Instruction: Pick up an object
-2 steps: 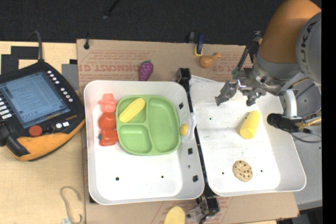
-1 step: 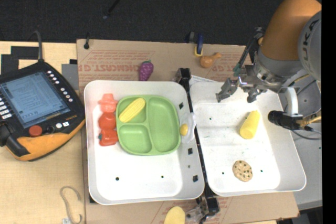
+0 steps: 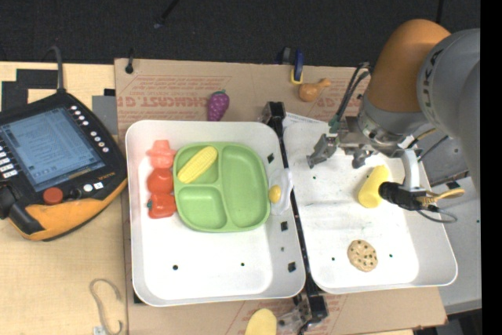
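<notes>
We had the claw (image 3: 339, 153) spread and pinching nothing; the yellow block (image 3: 371, 187) lay just beside it, toward the bin's near side.

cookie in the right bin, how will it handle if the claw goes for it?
The cookie lies flat on the right bin floor, so its low profile probably gives little edge to pinch. It looks like a rigid toy disc, likely light, and may slide on the smooth white surface when nudged. Nothing touches it, so approach looks unobstructed.
</notes>
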### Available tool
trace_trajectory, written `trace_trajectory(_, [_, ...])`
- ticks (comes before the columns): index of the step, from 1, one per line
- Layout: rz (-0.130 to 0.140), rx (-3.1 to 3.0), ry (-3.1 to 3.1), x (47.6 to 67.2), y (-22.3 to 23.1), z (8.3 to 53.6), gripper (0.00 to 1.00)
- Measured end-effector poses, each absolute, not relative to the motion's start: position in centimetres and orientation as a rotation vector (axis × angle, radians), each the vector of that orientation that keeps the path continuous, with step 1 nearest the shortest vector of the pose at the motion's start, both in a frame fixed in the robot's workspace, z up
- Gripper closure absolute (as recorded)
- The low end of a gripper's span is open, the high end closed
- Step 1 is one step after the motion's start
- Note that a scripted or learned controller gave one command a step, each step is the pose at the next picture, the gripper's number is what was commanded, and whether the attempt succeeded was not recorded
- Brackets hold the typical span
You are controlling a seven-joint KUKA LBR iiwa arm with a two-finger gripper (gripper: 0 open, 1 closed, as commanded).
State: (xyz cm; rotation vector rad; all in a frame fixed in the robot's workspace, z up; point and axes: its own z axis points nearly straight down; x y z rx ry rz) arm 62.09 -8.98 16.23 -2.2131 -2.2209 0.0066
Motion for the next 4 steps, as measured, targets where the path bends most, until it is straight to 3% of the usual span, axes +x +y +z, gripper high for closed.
trace_trajectory(2, [0.005, -2.217, -2.219, 61.7, -8.2, 8.5, 0.00])
trace_trajectory(3, [0.003, -2.221, -2.216, 61.8, -8.3, 9.7, 1.00])
trace_trajectory(4, [-0.002, -2.229, -2.217, 62.3, -9.1, 14.4, 1.00])
